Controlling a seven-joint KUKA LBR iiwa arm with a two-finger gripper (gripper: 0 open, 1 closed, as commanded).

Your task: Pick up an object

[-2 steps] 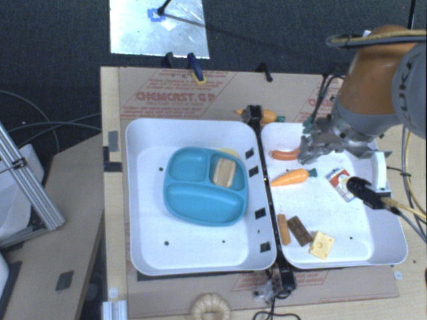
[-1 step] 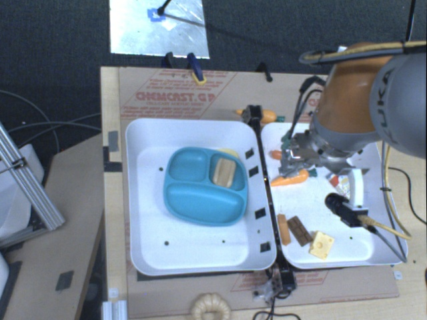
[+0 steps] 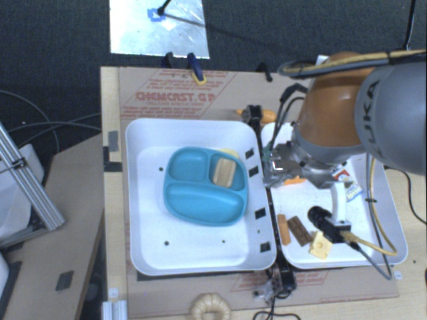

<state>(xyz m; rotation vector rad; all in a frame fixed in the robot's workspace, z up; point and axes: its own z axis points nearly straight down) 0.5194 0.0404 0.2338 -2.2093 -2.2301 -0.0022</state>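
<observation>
Dark carpet point(image 3: 53, 45) surrounds the counter point(image 3: 220, 89), which carries my two white bins side by side. Nothing is picked up yet, as far as I can judge: I see no object lifted clear of a bin, so the whole grasp is left to do.

My arm point(image 3: 333, 112) hangs over the right bin point(image 3: 303, 195), and the tool point(image 3: 275, 167) sits low at that bin's left edge, just beside the rim shared with the left bin point(image 3: 153, 245). The wrist hides it, so I cannot tell whether it is open or closed.

The nearest candidates lie in the right bin, towards the front edge from the tool: an orange stick point(image 3: 283, 230), a brown piece point(image 3: 298, 230) just beside it, and a yellow wedge point(image 3: 321, 245) a little further right. None touches the tool. Across the rim, a tan block point(image 3: 224, 172) rests in the upper right compartment of the blue plate point(image 3: 200, 202), near the tool but in the other bin.
</observation>
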